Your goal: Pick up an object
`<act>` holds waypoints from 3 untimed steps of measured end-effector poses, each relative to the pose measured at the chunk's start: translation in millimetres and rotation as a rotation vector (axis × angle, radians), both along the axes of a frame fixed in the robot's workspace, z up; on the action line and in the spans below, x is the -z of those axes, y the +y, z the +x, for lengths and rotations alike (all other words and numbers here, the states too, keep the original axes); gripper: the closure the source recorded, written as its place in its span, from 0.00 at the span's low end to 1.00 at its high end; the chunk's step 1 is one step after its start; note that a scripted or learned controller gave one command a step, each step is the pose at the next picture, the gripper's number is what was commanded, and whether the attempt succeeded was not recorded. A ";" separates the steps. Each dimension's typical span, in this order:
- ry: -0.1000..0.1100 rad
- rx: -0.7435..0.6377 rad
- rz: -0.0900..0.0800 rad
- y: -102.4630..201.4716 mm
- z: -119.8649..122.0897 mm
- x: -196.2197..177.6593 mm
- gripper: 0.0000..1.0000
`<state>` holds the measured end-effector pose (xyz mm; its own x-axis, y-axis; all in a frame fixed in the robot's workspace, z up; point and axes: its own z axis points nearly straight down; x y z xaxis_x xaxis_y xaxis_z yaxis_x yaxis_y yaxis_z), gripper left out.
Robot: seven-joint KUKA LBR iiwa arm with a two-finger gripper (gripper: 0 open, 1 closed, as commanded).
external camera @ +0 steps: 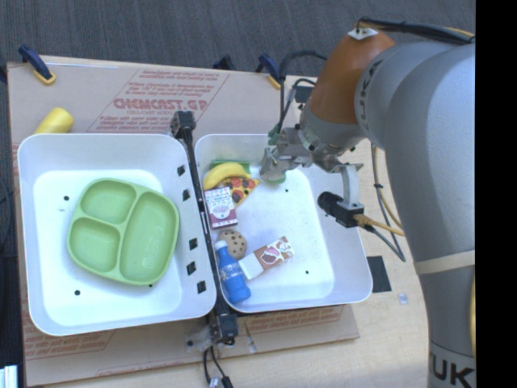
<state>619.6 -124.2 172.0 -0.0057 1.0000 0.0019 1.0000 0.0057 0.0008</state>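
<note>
You've got the grey two-finger gripper (273, 168) low over the right white plastic bin's (349, 275) far edge; can't tell its state. The yellow plastic banana (225, 172) lies just beside it, probably the easiest pick since nothing's stacked on top
</note>
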 end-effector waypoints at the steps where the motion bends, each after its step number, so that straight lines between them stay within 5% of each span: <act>1: 0.001 -0.004 0.000 0.1 -0.1 -9.7 1.00; 2: 0.002 -0.004 0.000 0.1 -0.2 -9.5 0.00; 3: 0.002 0.000 -0.002 17.0 -58.7 77.4 0.00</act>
